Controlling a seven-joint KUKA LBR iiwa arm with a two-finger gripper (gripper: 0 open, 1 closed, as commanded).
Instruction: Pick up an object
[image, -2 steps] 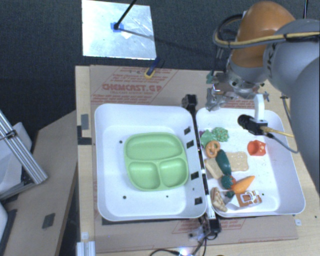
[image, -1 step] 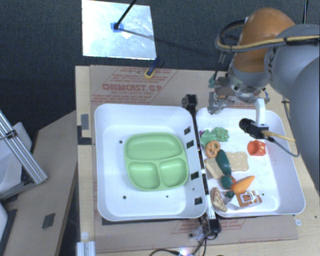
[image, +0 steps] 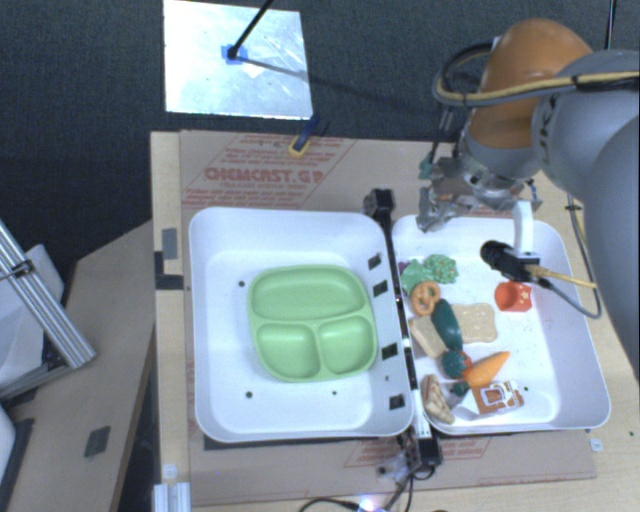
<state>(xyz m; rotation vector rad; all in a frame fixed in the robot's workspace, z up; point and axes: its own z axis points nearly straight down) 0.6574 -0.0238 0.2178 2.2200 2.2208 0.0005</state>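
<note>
Nearest, below the hand, toy food lies in the right bin (image: 570, 400): a carrot (image: 487, 368), bread (image: 478, 321), a green leafy piece (image: 432, 268). The hand (image: 440, 212) hovers at the bin's far edge, its state untellable. Nothing is picked; next it likely must descend onto one piece.

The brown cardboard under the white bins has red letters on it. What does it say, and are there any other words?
"CHEMCAST" in red capitals on the brown cardboard sheet, above the left white bin; a few more characters follow it, too blurred to read surely.
Red print on the cardboard's front edge: too small to read.
The small orange-and-white packet in the right white bin: markings too blurred to read.
</note>
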